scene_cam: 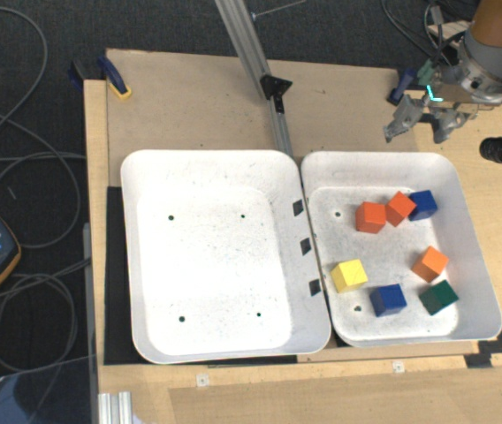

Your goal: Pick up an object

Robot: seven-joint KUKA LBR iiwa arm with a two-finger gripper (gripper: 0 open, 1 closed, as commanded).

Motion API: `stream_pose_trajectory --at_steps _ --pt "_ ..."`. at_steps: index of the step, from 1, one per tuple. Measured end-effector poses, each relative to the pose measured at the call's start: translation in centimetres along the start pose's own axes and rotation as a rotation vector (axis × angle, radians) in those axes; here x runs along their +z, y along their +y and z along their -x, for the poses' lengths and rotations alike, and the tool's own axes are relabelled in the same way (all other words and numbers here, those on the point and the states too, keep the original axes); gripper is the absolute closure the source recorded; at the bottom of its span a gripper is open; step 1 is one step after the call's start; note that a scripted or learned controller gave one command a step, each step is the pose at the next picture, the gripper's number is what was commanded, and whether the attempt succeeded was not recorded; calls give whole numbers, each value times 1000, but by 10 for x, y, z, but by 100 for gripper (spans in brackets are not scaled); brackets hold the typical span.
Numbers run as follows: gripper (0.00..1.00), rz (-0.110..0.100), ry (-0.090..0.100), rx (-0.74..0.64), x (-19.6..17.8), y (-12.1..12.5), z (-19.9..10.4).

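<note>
Pincer (419,117) hangs above the right bin's (476,237) far rim, fingers spread, nothing between them. Blocks lie in that bin; red block (370,217), orange block (400,208) and blue block (422,204) touch. Risk: a descent there jams on neighbours.

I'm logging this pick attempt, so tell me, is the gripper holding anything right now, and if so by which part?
Nothing is held. The gripper hangs open above the bench, beyond the right bin's far edge, with no block between its fingers.
</note>
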State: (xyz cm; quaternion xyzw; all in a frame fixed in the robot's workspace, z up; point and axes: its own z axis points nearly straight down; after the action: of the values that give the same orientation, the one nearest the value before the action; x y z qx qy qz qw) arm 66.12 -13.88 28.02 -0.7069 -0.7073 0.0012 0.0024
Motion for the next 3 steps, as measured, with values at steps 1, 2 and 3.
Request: stream_pose_trajectory --at_steps 1,2,3 --pt "0 4 -2 -1 -3 1 0" --pt "0 -2 0 0 60 1 -4" --pt "0 -1 -1 1 105 1 2"
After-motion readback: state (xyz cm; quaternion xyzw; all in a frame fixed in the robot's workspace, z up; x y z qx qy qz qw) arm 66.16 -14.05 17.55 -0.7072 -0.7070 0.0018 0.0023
